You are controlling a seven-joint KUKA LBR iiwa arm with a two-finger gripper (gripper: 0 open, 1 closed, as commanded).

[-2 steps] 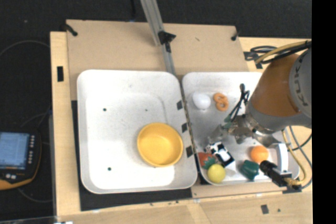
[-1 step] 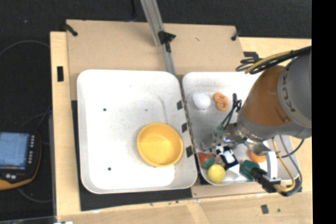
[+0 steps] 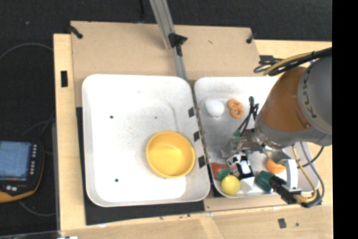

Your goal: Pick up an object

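Note:
My gripper (image 3: 241, 160) reaches down into the right bin (image 3: 215, 89), low among a cluster of small objects near the bin's front. Right below it lie a yellow ball (image 3: 230, 184), a red piece (image 3: 218, 167) and a green piece (image 3: 263, 179). An orange piece (image 3: 274, 165) sits to the gripper's right. Farther back in the same bin rest a white egg-like object (image 3: 214, 107) and an orange pretzel-shaped ring (image 3: 235, 108). The arm's orange band (image 3: 285, 106) hides part of the bin's right side.
The left bin (image 3: 112, 98) holds a yellow bowl (image 3: 170, 154) near its front right corner. A metal pole (image 3: 162, 8) slants up from between the bins. A handheld pendant (image 3: 19, 168) lies off the bench at far left.

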